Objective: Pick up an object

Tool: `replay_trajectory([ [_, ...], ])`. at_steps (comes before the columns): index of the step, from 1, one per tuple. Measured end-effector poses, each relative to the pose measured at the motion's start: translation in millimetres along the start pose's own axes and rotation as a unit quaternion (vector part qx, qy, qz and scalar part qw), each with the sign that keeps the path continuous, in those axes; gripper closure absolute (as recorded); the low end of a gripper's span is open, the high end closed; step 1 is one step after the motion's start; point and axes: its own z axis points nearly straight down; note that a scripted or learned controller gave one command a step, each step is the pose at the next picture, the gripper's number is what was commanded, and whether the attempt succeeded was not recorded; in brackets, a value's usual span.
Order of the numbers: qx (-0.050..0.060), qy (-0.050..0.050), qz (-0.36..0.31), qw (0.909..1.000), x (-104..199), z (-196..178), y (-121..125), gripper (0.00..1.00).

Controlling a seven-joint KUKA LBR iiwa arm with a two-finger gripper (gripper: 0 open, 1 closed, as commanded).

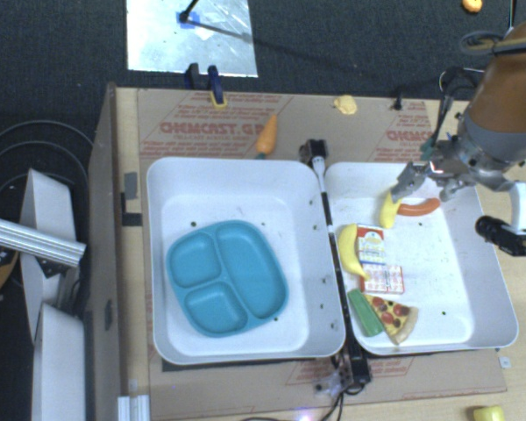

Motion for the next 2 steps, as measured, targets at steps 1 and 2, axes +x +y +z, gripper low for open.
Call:
replay_trajectory([
  [1, -0.002, -0.001, -0.002, 1.0, -17, 79, 70, 0.0],
  [2, 0.004, 0.001, 0.0, 1.0, 10, 162, 34, 0.0],
])
